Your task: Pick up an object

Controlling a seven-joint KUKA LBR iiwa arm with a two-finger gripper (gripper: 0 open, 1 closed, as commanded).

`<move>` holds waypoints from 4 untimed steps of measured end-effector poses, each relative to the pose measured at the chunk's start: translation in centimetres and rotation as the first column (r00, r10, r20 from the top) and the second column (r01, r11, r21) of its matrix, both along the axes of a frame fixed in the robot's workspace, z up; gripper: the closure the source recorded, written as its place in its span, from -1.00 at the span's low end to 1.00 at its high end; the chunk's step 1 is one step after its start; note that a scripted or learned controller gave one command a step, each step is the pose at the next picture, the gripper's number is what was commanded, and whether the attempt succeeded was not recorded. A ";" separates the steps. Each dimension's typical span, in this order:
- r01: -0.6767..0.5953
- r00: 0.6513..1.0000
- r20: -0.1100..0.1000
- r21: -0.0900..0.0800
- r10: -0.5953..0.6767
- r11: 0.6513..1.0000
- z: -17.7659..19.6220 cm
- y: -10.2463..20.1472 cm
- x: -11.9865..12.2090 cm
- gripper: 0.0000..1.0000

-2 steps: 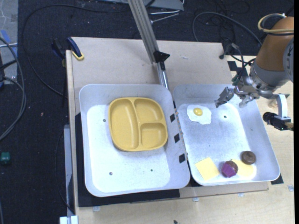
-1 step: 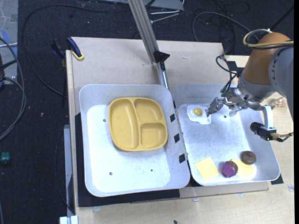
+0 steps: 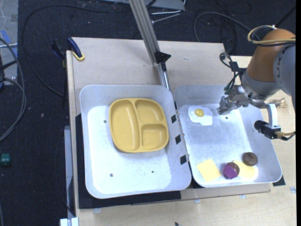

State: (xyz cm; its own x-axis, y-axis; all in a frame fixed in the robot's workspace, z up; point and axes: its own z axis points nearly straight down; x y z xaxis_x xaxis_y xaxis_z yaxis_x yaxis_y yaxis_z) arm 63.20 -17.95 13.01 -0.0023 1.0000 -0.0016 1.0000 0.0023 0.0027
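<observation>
My gripper [image 3: 224,109] hangs low over the far part of the right bin [image 3: 230,135], just right of a toy fried egg [image 3: 200,115] with a yellow yolk. Nothing shows between the fingers. At the bin's near edge lie a yellow cheese slice [image 3: 208,169], a purple round piece [image 3: 230,170], and a brown round piece [image 3: 249,159] resting on a pale yellow slice [image 3: 249,172].
A yellow divided tray [image 3: 139,125] sits in the left bin [image 3: 103,164]. A metal pole [image 3: 146,25] slants in from the top toward the gap between the bins. Bare bin floor lies between the egg and the near-edge items.
</observation>
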 end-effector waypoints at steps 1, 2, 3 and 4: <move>0.000 1.000 0.004 0.000 0.000 1.000 5.7 0.2 0.1 1.00; 0.001 1.000 0.002 0.000 -0.001 1.000 7.7 0.2 0.2 1.00; -0.004 1.000 -0.004 0.003 0.004 1.000 7.0 5.1 -1.5 1.00; -0.006 1.000 -0.003 0.004 0.006 1.000 8.2 10.9 -3.5 1.00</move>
State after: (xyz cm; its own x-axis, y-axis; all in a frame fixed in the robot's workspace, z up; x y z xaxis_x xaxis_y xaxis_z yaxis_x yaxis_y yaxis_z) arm 59.69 -7.09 21.24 -0.0081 1.0000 0.0026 1.0000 0.0081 -0.0002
